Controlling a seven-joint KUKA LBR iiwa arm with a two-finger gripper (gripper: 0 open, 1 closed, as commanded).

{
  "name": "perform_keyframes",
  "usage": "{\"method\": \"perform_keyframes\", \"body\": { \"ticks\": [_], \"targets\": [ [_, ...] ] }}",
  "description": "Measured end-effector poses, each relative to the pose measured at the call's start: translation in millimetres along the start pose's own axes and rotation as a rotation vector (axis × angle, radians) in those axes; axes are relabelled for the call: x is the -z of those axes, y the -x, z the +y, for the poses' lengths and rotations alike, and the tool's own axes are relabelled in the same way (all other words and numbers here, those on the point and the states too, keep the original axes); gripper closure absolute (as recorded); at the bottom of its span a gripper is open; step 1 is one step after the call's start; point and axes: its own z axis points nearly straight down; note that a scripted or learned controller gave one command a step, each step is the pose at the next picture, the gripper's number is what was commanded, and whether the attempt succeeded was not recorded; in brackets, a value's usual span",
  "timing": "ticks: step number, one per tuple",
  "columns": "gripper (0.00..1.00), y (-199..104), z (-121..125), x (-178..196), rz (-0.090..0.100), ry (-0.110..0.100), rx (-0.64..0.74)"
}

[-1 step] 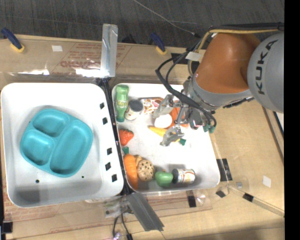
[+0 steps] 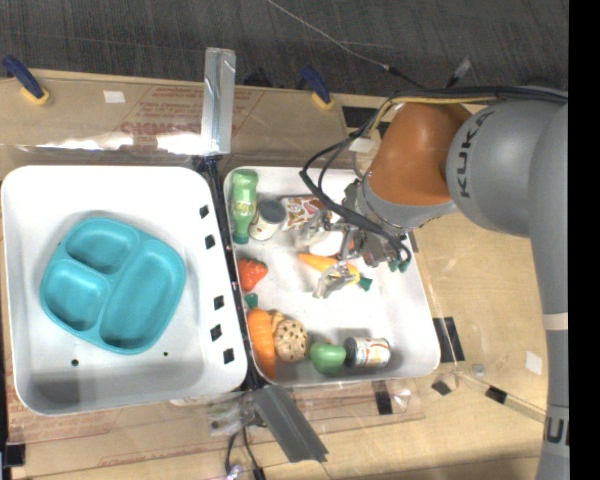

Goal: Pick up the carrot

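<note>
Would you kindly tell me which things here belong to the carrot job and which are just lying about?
Job: carrot, claw.
Lying about: green bottle, strawberry, cookie, green pepper, small jar, teal tray.

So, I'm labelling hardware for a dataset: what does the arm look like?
The arm is rounded and grey, with KUKA lettering in dark print and a glossy orange band above the wrist. Black cables loop beside that band. The end effector is a small metallic assembly.

dark ribbed carpet (image 2: 130, 13) lies beyond a cardboard-covered bench (image 2: 280, 108) under even light.
</note>
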Motion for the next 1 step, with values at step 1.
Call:
{"method": "perform_keyframes", "body": {
  "ticks": [1],
  "targets": [
    [0.0,-7.2,4.7,-6.7,-0.013,-0.005,-0.016]
  ]
}}
